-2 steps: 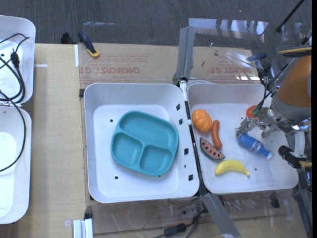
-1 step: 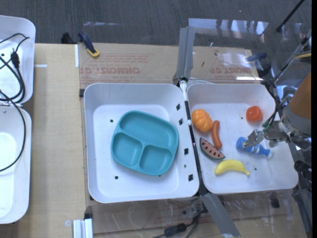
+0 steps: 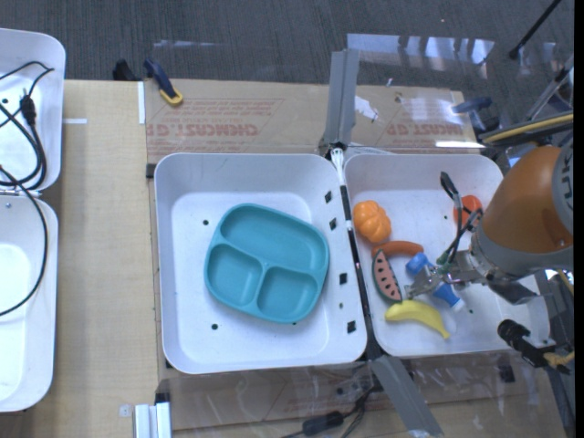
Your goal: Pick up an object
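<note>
Close to the near wall of the right-hand shallow white bin (image 3: 412, 182) lies a curved yellow plastic banana (image 3: 418, 316), its tip pointing to the near right corner. There is a strip of bare floor between it and the wall.

Just beyond it the two-finger gripper (image 3: 427, 284) hangs low over the middle of this bin. The grey arm with its orange band (image 3: 534, 210) reaches in across the right wall. Whether the gripper is spread or closed cannot be told from this slant.

A small blue-and-white plastic piece (image 3: 447, 297) lies right beside the gripper's right side, and a small blue plastic piece (image 3: 418, 265) sits just past it. Left of them a red-and-green toy watermelon slice (image 3: 387, 276) lies near the wall that the two bins share.

Farther on lie a slim orange toy carrot (image 3: 401, 247) and then a round orange toy pumpkin (image 3: 371, 221), which is near the shared wall. At the far right a dark spoon-shaped utensil (image 3: 450, 188) leans beside a red-orange item (image 3: 468, 208) that the arm partly hides. The far left part of this bin's floor lies bare.

In the left-hand shallow white bin (image 3: 178, 245) a teal plastic plate with three compartments (image 3: 266, 263) sits in the middle, with open floor all around it.

Beyond both bins a brown cardboard sheet (image 3: 246, 117) covers the bench (image 3: 100, 245). A blue-handled tool with a yellow tip (image 3: 162, 82) rests at the cardboard's far left corner.
</note>
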Robot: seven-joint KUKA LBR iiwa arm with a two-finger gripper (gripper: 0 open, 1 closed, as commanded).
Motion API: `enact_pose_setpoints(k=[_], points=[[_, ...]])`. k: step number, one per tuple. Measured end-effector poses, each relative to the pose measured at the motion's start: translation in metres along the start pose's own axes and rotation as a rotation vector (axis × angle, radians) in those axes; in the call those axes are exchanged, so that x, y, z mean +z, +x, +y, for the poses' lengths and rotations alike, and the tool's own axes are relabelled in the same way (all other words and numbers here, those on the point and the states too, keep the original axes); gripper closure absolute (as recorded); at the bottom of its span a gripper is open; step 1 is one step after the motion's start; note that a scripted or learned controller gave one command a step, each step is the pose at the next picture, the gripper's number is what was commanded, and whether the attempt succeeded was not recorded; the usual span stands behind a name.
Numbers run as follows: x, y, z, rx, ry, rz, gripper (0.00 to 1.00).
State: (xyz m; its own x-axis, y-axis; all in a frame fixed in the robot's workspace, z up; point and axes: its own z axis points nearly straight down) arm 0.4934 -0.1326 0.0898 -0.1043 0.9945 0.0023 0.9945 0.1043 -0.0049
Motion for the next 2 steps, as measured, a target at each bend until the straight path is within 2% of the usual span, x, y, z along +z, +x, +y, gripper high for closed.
enact_pose_setpoints(k=[1, 2], points=[[-0.007, -0.001, -0.001, 0.005, 0.003, 0.002, 1.0], [-0.157, 0.066, -0.01, -0.039, 0.0, -0.003, 1.0]])
